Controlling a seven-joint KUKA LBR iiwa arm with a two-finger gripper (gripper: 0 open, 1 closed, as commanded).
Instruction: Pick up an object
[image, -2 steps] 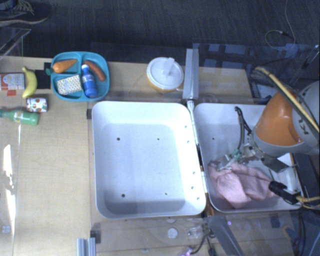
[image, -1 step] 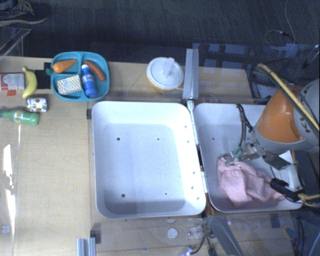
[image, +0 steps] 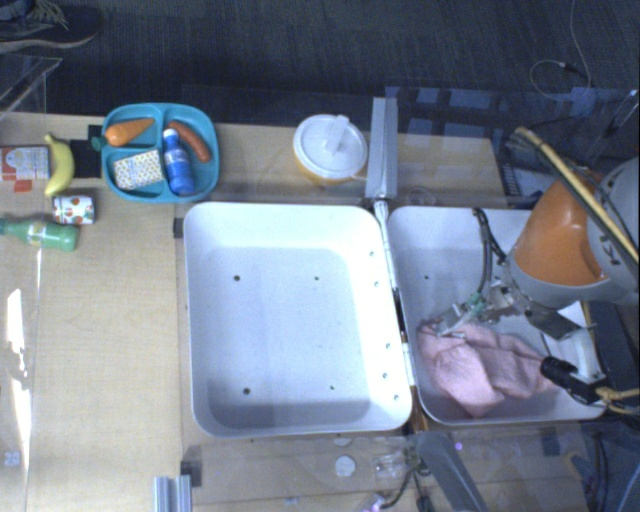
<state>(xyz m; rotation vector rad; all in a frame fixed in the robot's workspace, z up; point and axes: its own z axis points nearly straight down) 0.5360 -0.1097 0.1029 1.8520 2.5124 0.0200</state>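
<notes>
Two shallow white bins side by side on a wooden surface (image: 100, 380). Left bin (image: 290, 225) taken as landmark. Directly right of it, touching along the shared edge: right bin (image: 440, 240). Inside that right bin, in the near half: crumpled pink cloth (image: 480, 368), lying flat on the floor of the bin. Just above the cloth's far edge, right of the landmark: jaws (image: 472, 308), at the end of a grey arm with an orange band (image: 560, 240) reaching in from the right. Hard to make out against cables and cloth; whether apart or together, cannot tell, nor whether touching the cloth. Beyond the landmark's far edge: white lidded cup (image: 331, 147). Beyond its far left corner: blue divided tray (image: 207, 135) with toy food. Further left of the landmark: banana (image: 60, 165), small can (image: 73, 209), green bottle (image: 42, 234).
</notes>
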